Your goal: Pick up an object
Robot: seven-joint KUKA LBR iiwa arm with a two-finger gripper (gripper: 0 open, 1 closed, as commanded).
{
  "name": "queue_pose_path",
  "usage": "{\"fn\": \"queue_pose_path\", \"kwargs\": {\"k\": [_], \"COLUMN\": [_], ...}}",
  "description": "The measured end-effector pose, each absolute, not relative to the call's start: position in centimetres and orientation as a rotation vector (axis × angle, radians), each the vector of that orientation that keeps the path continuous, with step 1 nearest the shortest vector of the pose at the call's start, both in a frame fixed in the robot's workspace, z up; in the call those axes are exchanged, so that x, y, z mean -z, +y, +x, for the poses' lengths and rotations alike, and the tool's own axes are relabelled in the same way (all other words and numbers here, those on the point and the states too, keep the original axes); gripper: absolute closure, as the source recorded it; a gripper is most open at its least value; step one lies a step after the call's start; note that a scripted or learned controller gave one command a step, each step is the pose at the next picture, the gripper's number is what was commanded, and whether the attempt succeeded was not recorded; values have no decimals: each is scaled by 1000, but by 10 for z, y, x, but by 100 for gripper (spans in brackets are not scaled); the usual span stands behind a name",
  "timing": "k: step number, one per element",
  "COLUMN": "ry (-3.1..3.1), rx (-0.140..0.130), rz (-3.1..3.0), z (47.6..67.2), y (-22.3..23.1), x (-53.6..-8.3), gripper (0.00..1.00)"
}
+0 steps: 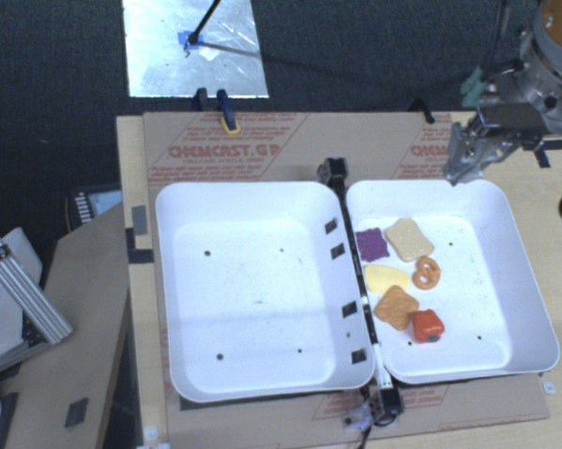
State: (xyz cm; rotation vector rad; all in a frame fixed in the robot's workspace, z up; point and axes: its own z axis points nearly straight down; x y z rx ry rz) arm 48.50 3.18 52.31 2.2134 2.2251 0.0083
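The right bin (508,254) holds several small toy foods near its left wall: a purple piece (371,244), a tan bread slice (409,238), an orange pretzel (426,273), a pale yellow piece (385,279), a brown cracker-like piece (396,308) and a red pepper (427,326). My gripper (463,165) hangs above the back edge of the right bin, up and to the right of the food. Nothing shows between its fingers.
The left bin (256,286) sits beside the right one, with a black clip strip (349,262) along their shared wall. Both rest on a cardboard sheet (258,145). A shiny metal plate (194,43) lies on the dark floor behind.
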Motion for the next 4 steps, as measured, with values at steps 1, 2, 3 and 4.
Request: {"fn": "queue_pose_path", "kwargs": {"k": [1,2,3,4], "ry": [2231,2232,2228,2229], "rx": [-8,-6,-4,19], "rz": [2210,2212,2213,2222], "z": [497,486,527,534], "y": [91,138,176,191], "x": [-536,-535,-534,-398], "gripper": [100,100,100,100]}}
